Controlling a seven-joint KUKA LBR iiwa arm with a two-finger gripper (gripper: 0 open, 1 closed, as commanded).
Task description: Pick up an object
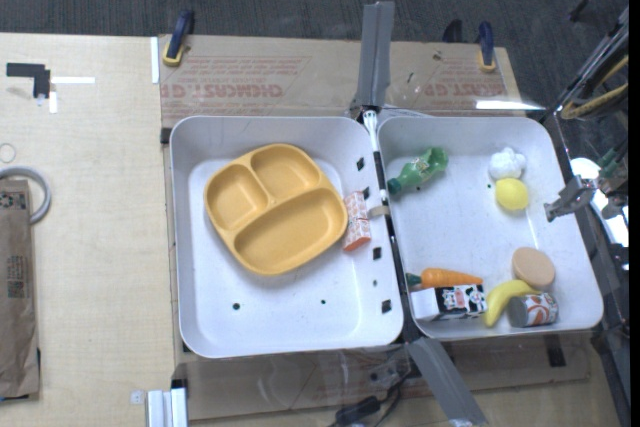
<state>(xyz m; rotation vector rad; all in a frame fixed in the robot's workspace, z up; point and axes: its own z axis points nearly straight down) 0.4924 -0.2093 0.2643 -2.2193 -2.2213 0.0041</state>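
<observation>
While the pincer point(568, 200) hovers at the right bin's point(455, 215) edge, nothing is grasped.
Whether it is apart or together I cannot tell; the round yellow lemon-like ball point(512, 195) just beside it looks the easiest pick, approached squarely from above.

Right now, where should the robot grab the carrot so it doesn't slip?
Probably across the middle of the carrot's orange body, coming straight down from above. It lies flat and long, pointing sideways in the right bin. The milk carton sits tight along its near side, so that finger has little room.
</observation>
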